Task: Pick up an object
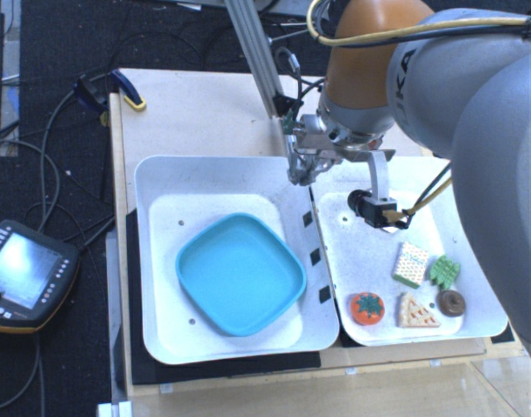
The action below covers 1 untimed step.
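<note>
The end effector (304, 174) hovers at the bins' shared rim, grip state impossible to call, well apart from the toy tomato (367, 307) waiting in the right bin (474, 324).

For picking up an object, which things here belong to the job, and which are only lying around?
Belong to the job:
tool
tomato toy
wedge-shaped toy
patterned block
green toy
brown ring
right bin

Only lying around:
blue tray
left bin
handheld controller

No legible text, labels or numbers anywhere.
</note>
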### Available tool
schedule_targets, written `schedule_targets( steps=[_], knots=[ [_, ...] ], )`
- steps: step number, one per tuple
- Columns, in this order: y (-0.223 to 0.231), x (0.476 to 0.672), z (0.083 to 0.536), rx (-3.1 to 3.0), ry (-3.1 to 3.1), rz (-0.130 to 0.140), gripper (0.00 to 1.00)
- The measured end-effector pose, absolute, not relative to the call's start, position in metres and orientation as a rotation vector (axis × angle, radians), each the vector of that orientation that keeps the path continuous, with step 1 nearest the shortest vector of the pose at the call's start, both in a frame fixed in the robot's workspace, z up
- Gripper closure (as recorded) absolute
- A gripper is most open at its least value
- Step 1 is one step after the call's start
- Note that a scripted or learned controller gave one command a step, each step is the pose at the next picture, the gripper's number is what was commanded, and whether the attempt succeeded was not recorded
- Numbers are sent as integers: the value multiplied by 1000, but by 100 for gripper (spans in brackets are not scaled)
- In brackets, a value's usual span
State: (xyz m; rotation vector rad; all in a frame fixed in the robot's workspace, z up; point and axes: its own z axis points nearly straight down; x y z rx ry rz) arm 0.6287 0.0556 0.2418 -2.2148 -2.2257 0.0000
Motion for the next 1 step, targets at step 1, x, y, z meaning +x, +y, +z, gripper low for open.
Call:
schedule_targets(
  steps=[1],
  knots=[
    [99,645,239,-2217,-2225,0,100]
  ],
)
